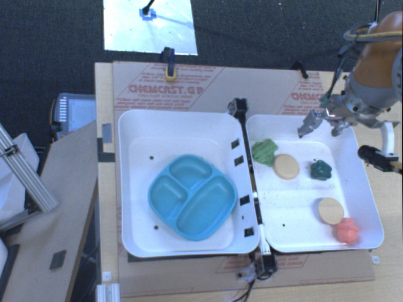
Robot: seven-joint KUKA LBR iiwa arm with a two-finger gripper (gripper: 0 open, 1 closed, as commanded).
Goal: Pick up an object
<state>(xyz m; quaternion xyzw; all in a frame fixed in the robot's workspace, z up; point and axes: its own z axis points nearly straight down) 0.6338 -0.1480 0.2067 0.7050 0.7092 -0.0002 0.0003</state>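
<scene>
**My gripper above the right bin's far edge**

My two-finger gripper (322, 123) hangs with fingers spread, gripping nothing. Below, in the right shallow white bin (365, 194), lie a light green leafy toy (264, 150), tan round disc (286, 167) and dark green lump (321, 170).

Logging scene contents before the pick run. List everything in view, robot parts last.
bins: 2, white, side by side on the bench; left bin, right bin
divided plate: 1, blue, three compartments, in the left bin
leafy piece: 1, light green, right bin, far left corner
dark green piece: 1, right bin, middle right
tan discs: 2, right bin; one beside the leafy piece, one near the front
pink piece: 1, right bin, front right corner, touching the front disc
board: 1, tan with red print, under the bins
metal sheet: 1, grey, behind the bench
arm: 1, grey and orange, from the right
claw: 1, open, above the right bin's far edge, holding nothing
</scene>
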